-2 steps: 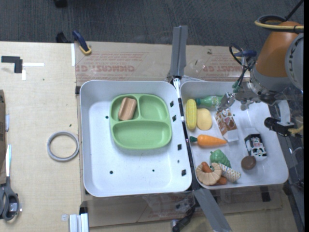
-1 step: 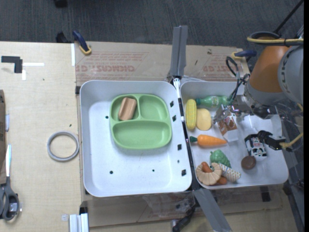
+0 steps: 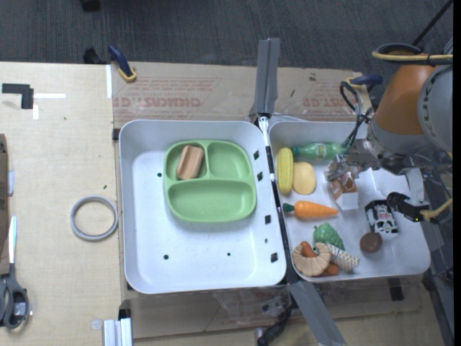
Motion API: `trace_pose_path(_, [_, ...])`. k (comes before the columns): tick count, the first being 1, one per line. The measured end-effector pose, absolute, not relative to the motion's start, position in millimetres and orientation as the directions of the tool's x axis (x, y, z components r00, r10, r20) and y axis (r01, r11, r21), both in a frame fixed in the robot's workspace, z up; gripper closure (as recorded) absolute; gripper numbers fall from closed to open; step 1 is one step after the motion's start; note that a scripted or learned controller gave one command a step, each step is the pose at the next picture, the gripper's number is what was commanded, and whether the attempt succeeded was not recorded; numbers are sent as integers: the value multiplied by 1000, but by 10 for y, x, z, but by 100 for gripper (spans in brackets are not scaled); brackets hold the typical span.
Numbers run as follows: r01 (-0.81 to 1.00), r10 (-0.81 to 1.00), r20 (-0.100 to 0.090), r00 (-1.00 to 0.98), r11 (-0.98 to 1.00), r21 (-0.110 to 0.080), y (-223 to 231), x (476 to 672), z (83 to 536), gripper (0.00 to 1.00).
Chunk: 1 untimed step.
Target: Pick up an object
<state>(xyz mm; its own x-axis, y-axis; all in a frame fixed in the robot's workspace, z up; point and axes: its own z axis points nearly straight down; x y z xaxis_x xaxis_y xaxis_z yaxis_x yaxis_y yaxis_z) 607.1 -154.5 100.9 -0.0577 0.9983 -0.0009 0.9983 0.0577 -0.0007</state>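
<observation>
Camera view, looking down at a slant on a tabletop (image 3: 57, 157) bearing two white bins side by side. Left bin (image 3: 144, 251): a green divided plate (image 3: 212, 197) with a brown sausage-like piece (image 3: 189, 162) in its upper-left compartment. Right bin (image 3: 410, 262): toy foods, namely a corn cob (image 3: 285, 170) upright just beside a pale yellow potato-like piece (image 3: 305, 178); a green bottle (image 3: 315, 150) lying along the far wall; a carrot (image 3: 315, 210) lying crosswise below the corn; a green leafy piece (image 3: 328, 234); a croissant (image 3: 310, 262) near the front wall among other small pieces; a small black-and-white item (image 3: 382, 218); and a brown disc (image 3: 371, 243) just below it. The arm (image 3: 403, 99), orange-banded, reaches in from the right, and its gripper (image 3: 340, 171) sits low over the right bin's upper middle, just beside the potato-like piece and above a small reddish-and-white item (image 3: 346, 189); whether the gripper is open or closed cannot be told, nor whether it touches that item. On the tabletop left of the bins lie a grey ring (image 3: 94, 217) and scissors (image 3: 13, 298).
</observation>
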Motion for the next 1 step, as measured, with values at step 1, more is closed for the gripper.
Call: trace_pose_path(1, [1000, 1000, -1, -31, 31, 0, -626, 6489, 1917, 100])
